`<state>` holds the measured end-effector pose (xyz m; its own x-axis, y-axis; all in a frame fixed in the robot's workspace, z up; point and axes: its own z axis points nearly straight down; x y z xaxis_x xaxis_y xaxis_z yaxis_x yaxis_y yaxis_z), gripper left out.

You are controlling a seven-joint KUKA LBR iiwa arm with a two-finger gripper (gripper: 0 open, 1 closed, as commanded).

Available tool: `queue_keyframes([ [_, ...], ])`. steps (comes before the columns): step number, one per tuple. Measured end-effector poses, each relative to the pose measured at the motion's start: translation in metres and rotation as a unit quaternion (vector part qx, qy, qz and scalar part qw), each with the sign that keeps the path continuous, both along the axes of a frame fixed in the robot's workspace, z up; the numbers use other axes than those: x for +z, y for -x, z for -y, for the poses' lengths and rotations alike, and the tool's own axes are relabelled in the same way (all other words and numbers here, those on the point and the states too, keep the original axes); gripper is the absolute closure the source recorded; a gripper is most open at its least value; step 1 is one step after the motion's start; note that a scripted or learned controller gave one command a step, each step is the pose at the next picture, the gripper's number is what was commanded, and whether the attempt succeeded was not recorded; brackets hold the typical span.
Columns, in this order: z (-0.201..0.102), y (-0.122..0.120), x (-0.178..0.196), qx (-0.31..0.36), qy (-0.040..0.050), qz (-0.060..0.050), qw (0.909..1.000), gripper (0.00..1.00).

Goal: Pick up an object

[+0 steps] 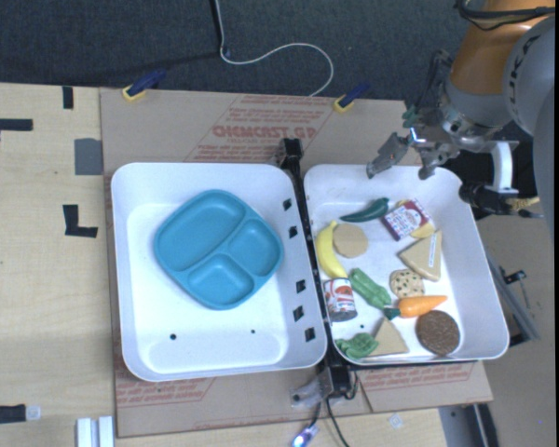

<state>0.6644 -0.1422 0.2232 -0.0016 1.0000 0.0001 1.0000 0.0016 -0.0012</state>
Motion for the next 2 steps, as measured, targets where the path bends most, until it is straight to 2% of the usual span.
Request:
queue_keyframes([
  [1, -0.021, 0.076, 0.028, -0.001, -0.0008, -0.001, 1.0, 0.0],
  [2, -0.075, 0.151, 0.057, 0.002, -0.0014, -0.001, 1.0, 0.0],
])
